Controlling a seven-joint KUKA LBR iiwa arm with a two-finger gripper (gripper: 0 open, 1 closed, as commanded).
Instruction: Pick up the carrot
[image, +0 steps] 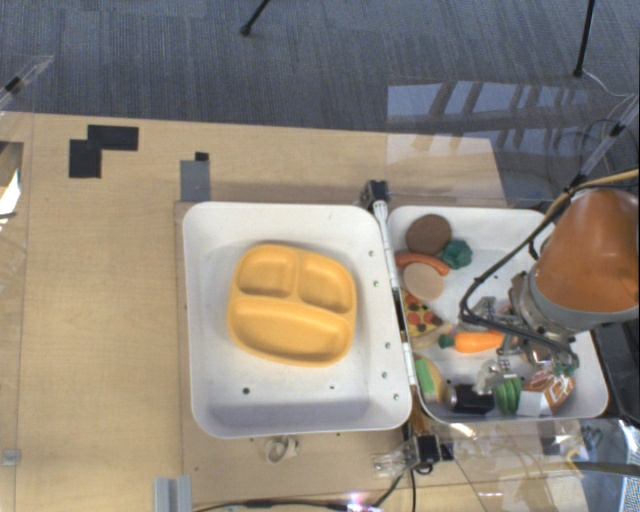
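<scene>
Jaws' state cannot be told, the gripper (522, 345) sitting low in the right bin (597, 398) with the carrot (478, 342) just to its left, long axis crosswise, tip toward the divider.

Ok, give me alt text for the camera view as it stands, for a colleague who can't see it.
The arm's gripper hangs low over the right bin, right beside the orange carrot lying among toy foods. The left bin holds a yellow divided plate.
</scene>
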